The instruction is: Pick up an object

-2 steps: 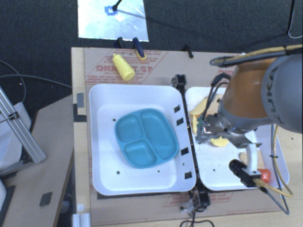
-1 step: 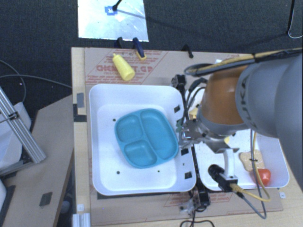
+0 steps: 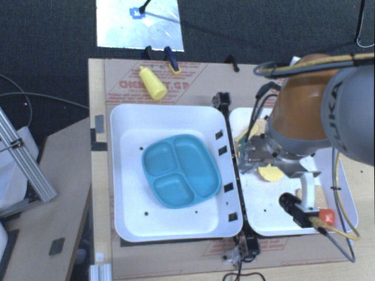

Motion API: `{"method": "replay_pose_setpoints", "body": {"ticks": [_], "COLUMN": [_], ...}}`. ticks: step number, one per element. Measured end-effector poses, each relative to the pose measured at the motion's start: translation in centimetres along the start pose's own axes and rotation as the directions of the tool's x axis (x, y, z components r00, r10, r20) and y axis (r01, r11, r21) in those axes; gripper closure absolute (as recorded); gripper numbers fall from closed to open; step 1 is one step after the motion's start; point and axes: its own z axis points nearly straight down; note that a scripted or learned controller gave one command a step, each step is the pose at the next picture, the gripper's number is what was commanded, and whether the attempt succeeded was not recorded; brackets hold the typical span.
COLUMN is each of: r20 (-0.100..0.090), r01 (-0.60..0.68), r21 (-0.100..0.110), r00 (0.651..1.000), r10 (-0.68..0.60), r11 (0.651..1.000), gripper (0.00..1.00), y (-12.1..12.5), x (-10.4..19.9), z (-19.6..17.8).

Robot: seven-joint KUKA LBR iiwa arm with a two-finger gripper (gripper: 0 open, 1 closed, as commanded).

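I see a pale yellow object [image 3: 270, 172] lying flat on the floor of the right bin [image 3: 275, 227], partly hidden under the arm's wrist. A second yellowish piece [image 3: 242, 134] shows near that bin's left wall, and a small orange-red object [image 3: 326, 216] sits near its lower right corner.

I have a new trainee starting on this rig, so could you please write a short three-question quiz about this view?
1. True or false: the blue divided plate lies in the right bin.
2. Which object lies on the cardboard behind the bins? A) yellow bottle B) red ball C) green cup
3. Fill in: the arm hangs over the ____ bin.

Key:
1. False; it lies in the left bin.
2. A
3. right; its gripper is low beside a yellow item there.
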Motion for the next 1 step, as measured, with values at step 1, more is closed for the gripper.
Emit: {"method": "replay_pose_setpoints", "body": {"ticks": [1], "r20": [-0.002], "r01": [0.008], "r21": [0.004], "r00": [1.0], "r10": [-0.008], "r11": [1.0], "gripper": [1.0], "y": [1.15], "x": [3.21], "z": [-0.33]}}
